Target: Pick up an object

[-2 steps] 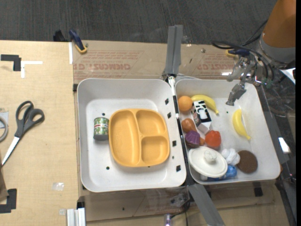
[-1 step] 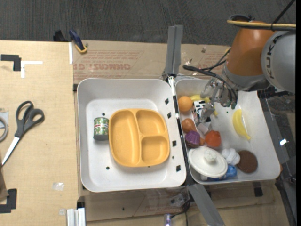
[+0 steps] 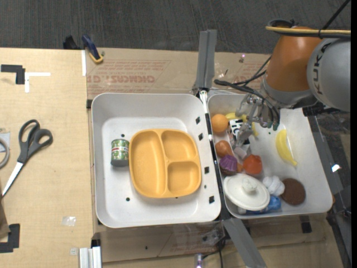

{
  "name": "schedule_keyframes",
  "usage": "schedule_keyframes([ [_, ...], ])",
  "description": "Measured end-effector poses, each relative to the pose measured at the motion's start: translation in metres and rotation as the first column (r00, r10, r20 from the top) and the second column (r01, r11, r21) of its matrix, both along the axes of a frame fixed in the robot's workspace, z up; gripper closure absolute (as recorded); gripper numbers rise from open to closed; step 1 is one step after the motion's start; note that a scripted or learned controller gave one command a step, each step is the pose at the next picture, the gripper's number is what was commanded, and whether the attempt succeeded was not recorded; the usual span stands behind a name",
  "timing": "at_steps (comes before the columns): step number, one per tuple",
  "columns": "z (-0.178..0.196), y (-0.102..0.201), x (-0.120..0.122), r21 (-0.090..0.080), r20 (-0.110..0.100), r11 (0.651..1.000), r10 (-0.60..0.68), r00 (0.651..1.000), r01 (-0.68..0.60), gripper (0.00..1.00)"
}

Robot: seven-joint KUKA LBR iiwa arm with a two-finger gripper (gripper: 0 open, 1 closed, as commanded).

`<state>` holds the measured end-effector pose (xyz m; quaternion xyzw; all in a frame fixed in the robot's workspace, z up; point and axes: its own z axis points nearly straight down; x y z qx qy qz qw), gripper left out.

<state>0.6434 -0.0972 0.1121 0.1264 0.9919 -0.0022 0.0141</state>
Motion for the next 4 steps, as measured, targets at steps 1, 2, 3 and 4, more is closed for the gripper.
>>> schedule_keyframes([
  [1,-0.005,-0.043,-0.072,0.004,0.001,1.000,-0.013,1.000,0.013,0.00],
  [2,-0.018,0.004,-0.032,0.009,-0.020,0.981,-0.191,0.981,0.192,0.00],
  [3,-0.020,-0.005,-0.077,0.008,-0.025,0.962,-0.273,0.962,0.273,0.00],
  [4,-0.018,0.003,-0.028,0.009,-0.021,0.921,-0.389,0.921,0.389,0.00],
])
